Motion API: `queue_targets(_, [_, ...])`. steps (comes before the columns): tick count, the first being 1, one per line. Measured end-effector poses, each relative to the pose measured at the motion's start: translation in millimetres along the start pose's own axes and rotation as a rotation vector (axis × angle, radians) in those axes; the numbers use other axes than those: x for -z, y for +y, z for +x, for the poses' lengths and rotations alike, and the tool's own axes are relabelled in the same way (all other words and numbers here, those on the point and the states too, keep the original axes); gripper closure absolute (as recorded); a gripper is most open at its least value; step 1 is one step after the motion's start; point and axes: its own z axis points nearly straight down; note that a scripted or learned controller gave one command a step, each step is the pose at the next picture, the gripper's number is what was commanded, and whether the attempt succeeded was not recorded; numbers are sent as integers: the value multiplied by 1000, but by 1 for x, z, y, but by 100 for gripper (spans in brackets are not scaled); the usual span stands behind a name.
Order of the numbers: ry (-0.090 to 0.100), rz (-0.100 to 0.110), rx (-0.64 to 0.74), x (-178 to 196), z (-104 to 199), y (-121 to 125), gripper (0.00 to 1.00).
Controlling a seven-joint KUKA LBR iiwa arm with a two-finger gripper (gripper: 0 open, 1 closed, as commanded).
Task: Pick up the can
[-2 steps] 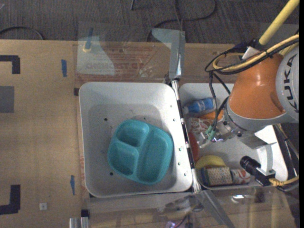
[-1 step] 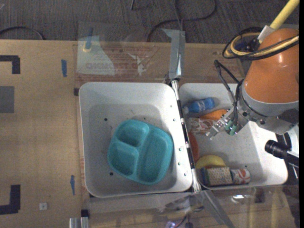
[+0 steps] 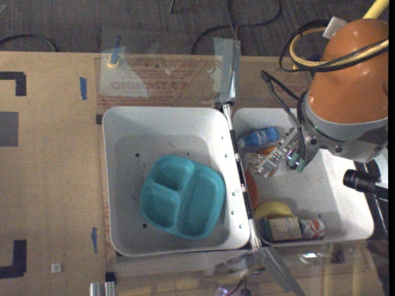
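The can [image 3: 291,229] lies on its side near the front wall of the right bin [image 3: 345,193], with a speckled beige label and a red and white end pointing right. My gripper [image 3: 278,159] hangs over the back left part of that bin, well behind the can and apart from it. The gripper's tip sits over a small white and red item [image 3: 258,163]. The orange and grey arm [image 3: 349,73] covers the bin's back right corner.
A blue bottle [image 3: 259,137] lies at the back of the right bin, a yellow object [image 3: 273,209] just behind the can, and an orange object [image 3: 250,190] along the left wall. The left bin [image 3: 123,134] holds a teal divided plate [image 3: 182,196].
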Motion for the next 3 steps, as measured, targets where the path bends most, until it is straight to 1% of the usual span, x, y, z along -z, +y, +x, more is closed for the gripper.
queue_targets(1, [-1,0,134,28,-4,-6,100])
queue_targets(2, [-2,0,66,14,-113,20,100])
queue_targets(3, [-2,0,-48,21,-184,62,100])
